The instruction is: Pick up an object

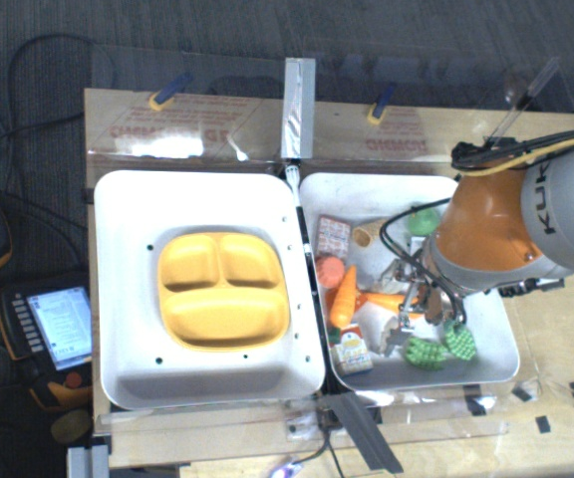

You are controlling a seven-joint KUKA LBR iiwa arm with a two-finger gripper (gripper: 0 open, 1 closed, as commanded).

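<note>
The right bin (pixel 496 361) holds several small items. An orange carrot (pixel 342 295) lies at its left side, just below a pink-red ball (pixel 331 267). A small printed carton (pixel 352 352) sits in the front left corner. Two green knobbly pieces (pixel 436 350) lie along the front wall. My gripper (pixel 407 325) hangs low over the middle of this bin, just right of the carrot and above the green pieces. The orange wrist band (pixel 481 232) hides the items under it. I see nothing clearly held.
A patterned packet (pixel 333 234), a small brown piece (pixel 363 235) and a green round item (pixel 424 220) lie at the back of the right bin. The left bin (pixel 128 217) holds a yellow divided tray (pixel 224 287). Black cables loop around the wrist.
</note>
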